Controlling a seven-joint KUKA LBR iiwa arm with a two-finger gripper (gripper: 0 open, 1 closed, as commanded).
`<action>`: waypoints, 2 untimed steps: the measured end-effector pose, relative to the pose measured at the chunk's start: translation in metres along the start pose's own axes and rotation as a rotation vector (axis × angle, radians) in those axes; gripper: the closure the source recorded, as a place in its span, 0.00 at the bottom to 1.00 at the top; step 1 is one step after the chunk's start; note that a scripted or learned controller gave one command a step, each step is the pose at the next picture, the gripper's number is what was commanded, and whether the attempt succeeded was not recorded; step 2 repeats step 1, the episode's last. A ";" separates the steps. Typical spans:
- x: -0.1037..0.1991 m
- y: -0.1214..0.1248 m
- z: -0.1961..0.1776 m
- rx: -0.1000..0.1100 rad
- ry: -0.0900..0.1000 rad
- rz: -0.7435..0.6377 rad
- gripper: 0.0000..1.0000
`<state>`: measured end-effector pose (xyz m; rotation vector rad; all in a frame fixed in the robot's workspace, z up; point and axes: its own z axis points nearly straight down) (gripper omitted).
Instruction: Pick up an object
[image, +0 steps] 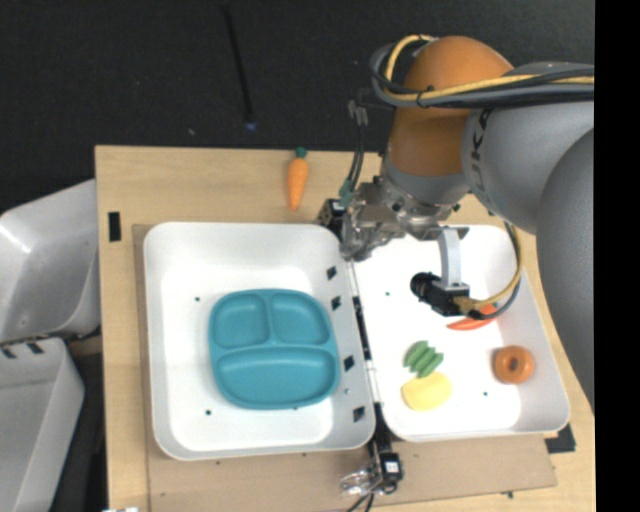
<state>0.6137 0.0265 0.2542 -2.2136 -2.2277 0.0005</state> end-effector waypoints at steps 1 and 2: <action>0.052 -0.015 -0.006 0.000 0.001 -0.001 1.00; 0.052 -0.015 -0.006 0.000 0.001 -0.001 1.00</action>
